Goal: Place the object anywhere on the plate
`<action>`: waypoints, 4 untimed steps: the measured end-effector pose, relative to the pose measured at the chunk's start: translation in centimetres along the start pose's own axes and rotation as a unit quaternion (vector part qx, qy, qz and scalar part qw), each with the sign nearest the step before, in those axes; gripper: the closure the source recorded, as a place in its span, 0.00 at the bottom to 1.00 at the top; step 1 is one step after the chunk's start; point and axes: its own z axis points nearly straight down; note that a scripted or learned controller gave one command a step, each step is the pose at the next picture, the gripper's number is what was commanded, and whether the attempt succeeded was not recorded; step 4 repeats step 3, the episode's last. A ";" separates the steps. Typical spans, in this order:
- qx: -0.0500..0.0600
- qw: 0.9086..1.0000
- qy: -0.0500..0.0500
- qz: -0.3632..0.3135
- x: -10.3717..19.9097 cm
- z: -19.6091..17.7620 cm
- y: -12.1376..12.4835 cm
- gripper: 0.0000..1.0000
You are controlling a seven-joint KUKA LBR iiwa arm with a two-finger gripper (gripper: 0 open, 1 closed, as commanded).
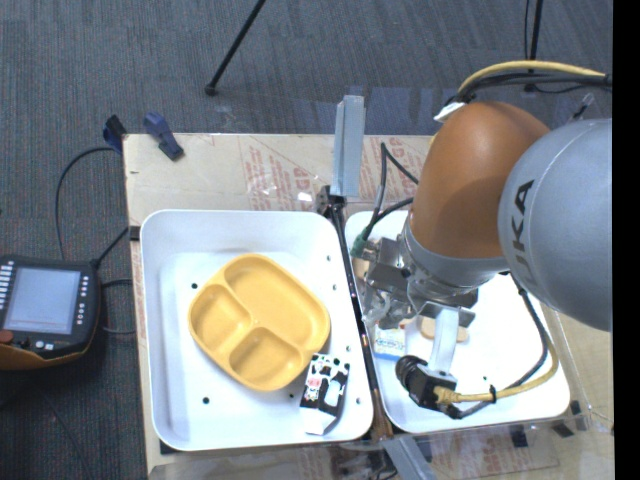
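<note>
A yellow plate [258,320] with three compartments lies in the left bin [165,258]. A small black, white and red object [325,383] rests on the bin floor just off the plate's lower right rim. The arm hangs over the right bin [545,368], and its orange and grey wrist covers most of that bin. The gripper [388,303] reaches down by the bin's left wall, largely hidden under the wrist. Below it lie a small blue and white packet [388,344] and a pale tan piece [447,329].
A vertical grey post [349,148] stands at the back between the bins. Cables loop around the wrist and down to a black and yellow connector [425,385]. A teach pendant [45,303] lies on the floor at left, and a tripod leg [240,33] crosses the carpet.
</note>
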 end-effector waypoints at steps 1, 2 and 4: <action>-0.004 0.977 0.002 -0.212 2.0 -2.6 3.2 1.00; 0.001 0.969 0.000 -0.246 9.9 4.6 5.4 1.00; -0.003 0.969 0.002 -0.246 10.0 4.1 5.6 0.00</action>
